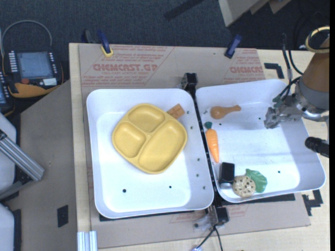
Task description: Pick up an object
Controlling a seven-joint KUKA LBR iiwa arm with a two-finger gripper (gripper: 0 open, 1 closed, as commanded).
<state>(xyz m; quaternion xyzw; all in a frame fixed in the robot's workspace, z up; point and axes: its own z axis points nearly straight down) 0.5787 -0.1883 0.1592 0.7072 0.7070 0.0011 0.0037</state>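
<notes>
The end effector [272, 118] is seen above the right bin [293, 161], near its far right corner; its state cannot be told. A carrot [212, 145] is laid along that bin's left edge.

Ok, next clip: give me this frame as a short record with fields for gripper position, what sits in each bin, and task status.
gripper: gripper over the far right part of the right bin, above bare floor
left bin: yellow divided plate, small brown block at the plate's far edge
right bin: wooden spoon, carrot, black block, cookie, green leafy piece
task status: nothing seen between the fingers; not yet picked
</notes>
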